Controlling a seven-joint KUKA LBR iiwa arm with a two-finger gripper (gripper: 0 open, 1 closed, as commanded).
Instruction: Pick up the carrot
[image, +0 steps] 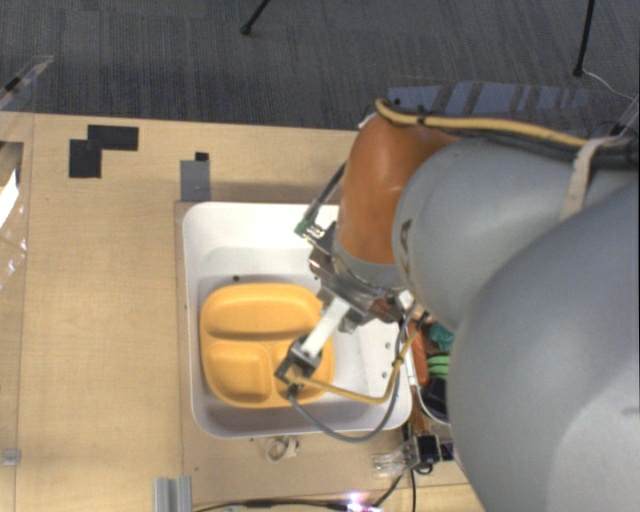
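1. Nothing readable here as far as I can see. The only markings are flat black blocky patches (100, 150) on the bench (90, 350) at the upper left, one of them roughly L-shaped.
2. The arm (520, 300) hogs the whole right side: smooth grey shells, with the glossy orange band (380, 190) above the wrist. It covers nearly all of the right-hand bin.
3. The wrist hangs over the right half of the left bin (195, 300). The jaws are tucked under it, so I honestly can't tell if they're spread or pressed together.
4. The carrot (421, 368), I think, is that thin orange sliver peeking out at the arm's edge, just past the left bin's right wall, with a bit of green just beside it. The rest is hidden, so its shape is hard to call.
5. There's something dark and rounded (435, 400) just below that sliver, cut off by the arm. I can't tell what it is.
6. The left bin is shallow, white and smooth with rounded corners. In it sits a yellow tray (250, 335), which looks like soft-edged moulded plastic with two shallow compartments. It lies towards the bin's left and near side.
7. The bench is pale wood grain. The grey ribbed carpet (150, 50) runs along the top.
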